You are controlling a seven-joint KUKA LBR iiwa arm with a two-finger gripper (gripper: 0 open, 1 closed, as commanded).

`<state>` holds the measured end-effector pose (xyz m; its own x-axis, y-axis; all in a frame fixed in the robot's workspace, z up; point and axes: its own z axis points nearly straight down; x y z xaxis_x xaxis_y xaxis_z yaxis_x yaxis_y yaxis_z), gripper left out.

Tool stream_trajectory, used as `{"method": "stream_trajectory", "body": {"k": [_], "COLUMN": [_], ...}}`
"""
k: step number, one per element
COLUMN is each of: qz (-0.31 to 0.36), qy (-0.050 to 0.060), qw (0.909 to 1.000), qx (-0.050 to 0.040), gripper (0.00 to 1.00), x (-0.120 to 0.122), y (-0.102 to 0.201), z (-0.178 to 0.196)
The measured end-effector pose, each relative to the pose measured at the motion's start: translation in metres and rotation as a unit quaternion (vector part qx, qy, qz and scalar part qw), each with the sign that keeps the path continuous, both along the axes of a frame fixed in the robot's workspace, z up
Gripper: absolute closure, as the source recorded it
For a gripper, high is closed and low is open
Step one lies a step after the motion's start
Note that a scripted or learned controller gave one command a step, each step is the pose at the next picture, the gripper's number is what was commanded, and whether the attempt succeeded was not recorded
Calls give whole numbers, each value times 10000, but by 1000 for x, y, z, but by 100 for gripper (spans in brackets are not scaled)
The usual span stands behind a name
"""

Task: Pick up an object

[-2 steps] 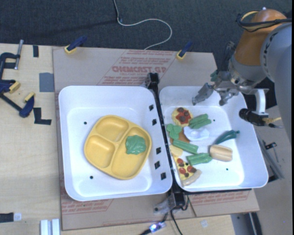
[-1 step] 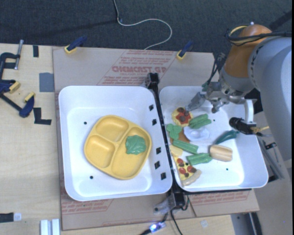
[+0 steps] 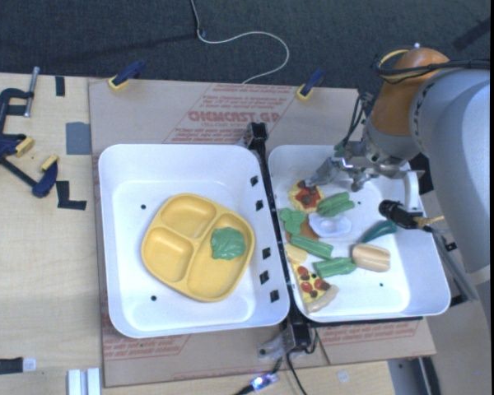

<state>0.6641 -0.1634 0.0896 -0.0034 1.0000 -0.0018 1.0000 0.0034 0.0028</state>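
Camera view: gripper [image 3: 343,169] low over the right bin [image 3: 412,303], whether spread or pressed together impossible to tell, hanging just above the green bean pod [image 3: 336,205], pod's long axis slanting up to the right, pizza slice [image 3: 305,196] just left of it.

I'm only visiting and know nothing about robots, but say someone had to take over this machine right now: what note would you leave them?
Tool: hanging over the far end of the right bin, above the toy food. I can't tell whether it is open or shut, and I see nothing in it.

Things: the right bin holds a pile of toy food, including a pizza slice, a bread roll and green pieces. The left bin holds a yellow divided plate with a green leaf lying on it.

Done: nothing picked up yet.

Left: grasp one object and lift it.
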Motion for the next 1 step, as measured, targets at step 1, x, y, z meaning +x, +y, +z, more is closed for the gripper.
{"method": "stream_trajectory", "body": {"k": [1], "qz": [17], "qy": [-42], "qw": [10000], "qx": [17], "gripper": [100], "x": [3], "y": [3], "z": [13]}}
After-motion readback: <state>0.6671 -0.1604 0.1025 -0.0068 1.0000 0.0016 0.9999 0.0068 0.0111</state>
